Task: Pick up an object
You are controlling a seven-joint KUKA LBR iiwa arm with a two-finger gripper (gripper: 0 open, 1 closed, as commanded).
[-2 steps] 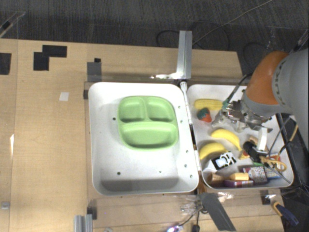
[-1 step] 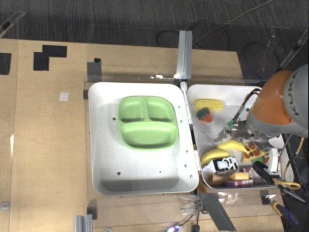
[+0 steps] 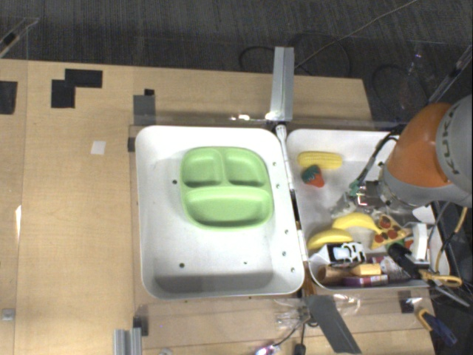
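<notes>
My claw [image 3: 360, 193] hangs low in the right white bin [image 3: 355, 140], just above two curved yellow plastic bananas [image 3: 347, 228]; its grip I cannot tell. A green three-compartment plastic plate [image 3: 224, 185] lies in the left bin [image 3: 159, 198].

One fixed camera looks down at a slant from above the bench [image 3: 66, 220], taking in both bins: left bin [image 3: 159, 272], right bin [image 3: 362, 143].

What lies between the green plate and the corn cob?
In the camera view, the adjoining rims of the two white bins lie between the green plate and the corn cob; otherwise bare bin floor.
</notes>
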